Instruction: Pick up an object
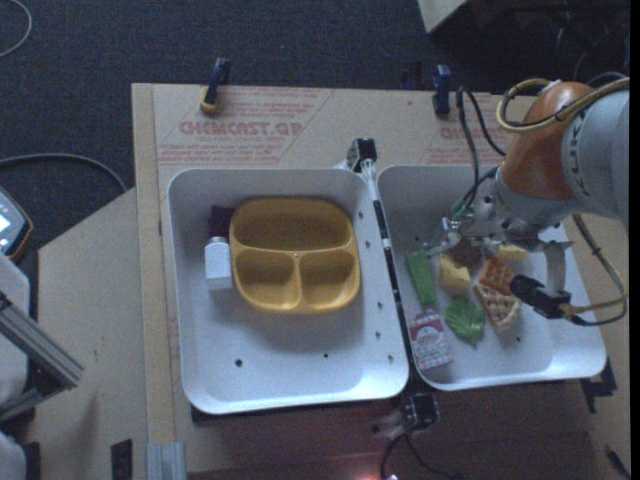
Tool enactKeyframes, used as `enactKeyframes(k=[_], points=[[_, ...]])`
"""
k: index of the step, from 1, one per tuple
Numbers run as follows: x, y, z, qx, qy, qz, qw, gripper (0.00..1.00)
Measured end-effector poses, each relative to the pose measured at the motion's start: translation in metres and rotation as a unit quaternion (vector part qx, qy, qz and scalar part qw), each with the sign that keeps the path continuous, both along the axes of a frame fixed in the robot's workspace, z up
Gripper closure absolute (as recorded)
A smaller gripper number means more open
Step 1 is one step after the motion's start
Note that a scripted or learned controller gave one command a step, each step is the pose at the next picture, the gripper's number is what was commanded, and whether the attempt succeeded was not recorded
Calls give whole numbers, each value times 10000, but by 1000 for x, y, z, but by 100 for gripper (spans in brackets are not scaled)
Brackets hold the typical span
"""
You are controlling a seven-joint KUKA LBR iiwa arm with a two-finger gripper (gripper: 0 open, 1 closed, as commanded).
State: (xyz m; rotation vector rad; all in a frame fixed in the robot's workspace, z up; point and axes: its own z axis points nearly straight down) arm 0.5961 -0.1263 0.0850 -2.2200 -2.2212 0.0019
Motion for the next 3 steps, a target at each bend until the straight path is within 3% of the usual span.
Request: enactKeyframes(k=[1, 3], points=[[3, -1, 16, -15, -56, -10, 10000, 100], [1, -1, 121, -9, -42, 6, 10000, 100]])
